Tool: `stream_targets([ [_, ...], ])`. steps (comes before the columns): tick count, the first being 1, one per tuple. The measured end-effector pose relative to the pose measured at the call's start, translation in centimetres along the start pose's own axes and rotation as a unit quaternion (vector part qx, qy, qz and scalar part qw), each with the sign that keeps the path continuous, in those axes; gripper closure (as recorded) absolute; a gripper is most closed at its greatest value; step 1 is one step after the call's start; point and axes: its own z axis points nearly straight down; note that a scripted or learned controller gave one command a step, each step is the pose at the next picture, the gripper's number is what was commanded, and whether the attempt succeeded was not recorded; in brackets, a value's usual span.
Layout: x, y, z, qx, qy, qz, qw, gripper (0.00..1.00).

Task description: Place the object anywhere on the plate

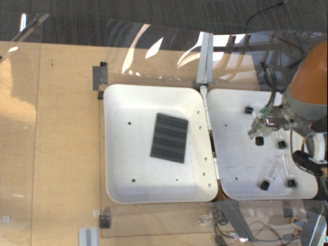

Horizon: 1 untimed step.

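A dark grey ribbed plate (pixel 169 137) lies flat in the middle of the left bin (pixel 118 183). Several small clear tubes with black caps lie scattered in the right bin (pixel 230 183), among them one (pixel 268 178) near the front and one (pixel 288 172) beside it. My gripper (pixel 260 126) hangs over the right bin's middle, just above a black-capped tube (pixel 259 140). Nothing can be made out in its grasp. The grey arm with its orange band (pixel 312 76) rises behind it on the right.
A metal divider post (pixel 204 60) stands between the bins at the back. Loose cables (pixel 246 229) run along the bench's front edge. A black cable (pixel 307 163) hangs by the arm on the right.
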Motion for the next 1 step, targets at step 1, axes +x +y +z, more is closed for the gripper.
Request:
stream_targets([
  [1, 10.96, 7.40, 2.38, 0.001, 0.001, -0.061, 0.9981, 1.00],
])
